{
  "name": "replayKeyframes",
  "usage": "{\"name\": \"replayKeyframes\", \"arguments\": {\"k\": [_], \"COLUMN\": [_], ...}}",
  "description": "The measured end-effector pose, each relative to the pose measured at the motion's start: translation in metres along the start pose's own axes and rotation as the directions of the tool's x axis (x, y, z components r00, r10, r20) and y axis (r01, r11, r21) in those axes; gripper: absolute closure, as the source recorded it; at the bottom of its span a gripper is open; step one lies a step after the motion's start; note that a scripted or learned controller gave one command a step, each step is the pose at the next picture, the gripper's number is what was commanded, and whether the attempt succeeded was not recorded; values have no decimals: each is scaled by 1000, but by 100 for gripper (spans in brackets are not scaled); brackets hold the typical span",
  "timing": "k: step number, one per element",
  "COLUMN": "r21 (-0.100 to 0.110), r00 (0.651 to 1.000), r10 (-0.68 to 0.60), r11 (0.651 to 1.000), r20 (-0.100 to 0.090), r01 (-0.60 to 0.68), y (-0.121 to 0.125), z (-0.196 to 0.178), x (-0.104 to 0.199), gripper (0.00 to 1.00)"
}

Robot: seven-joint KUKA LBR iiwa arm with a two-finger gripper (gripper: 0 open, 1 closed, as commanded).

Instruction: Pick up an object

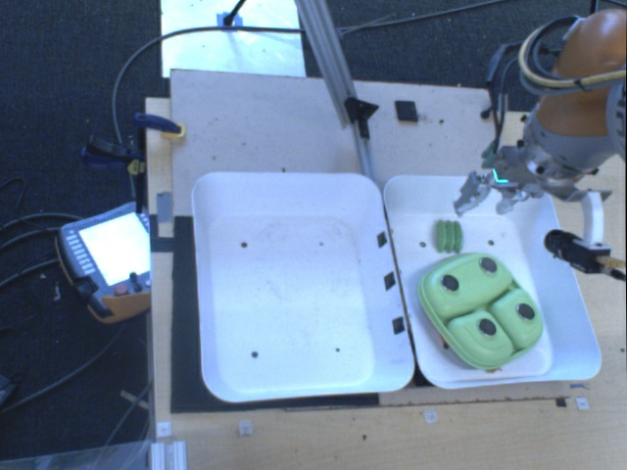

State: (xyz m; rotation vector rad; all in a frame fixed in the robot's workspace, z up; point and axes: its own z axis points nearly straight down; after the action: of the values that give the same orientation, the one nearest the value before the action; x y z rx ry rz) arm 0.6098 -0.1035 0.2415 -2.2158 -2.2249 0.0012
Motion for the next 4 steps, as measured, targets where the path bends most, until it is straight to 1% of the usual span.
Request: {"name": "replayKeyframes", "arguments": {"k": [1, 2, 3, 4], "r21": [-4, 0, 1, -11], "r00": [1000, 1000, 1000, 1000], "r10": [0, 3, 3, 2], "r11": [1000, 1000, 1000, 1000], "r20": [0, 1, 1, 3], "r01": [0, -3, -3, -2], "y": [1, 0, -7, -4], "z": [-2, 60, 105, 153], "x": [0, -3, -5, -5], "gripper": [0, 0, 0, 0]}}
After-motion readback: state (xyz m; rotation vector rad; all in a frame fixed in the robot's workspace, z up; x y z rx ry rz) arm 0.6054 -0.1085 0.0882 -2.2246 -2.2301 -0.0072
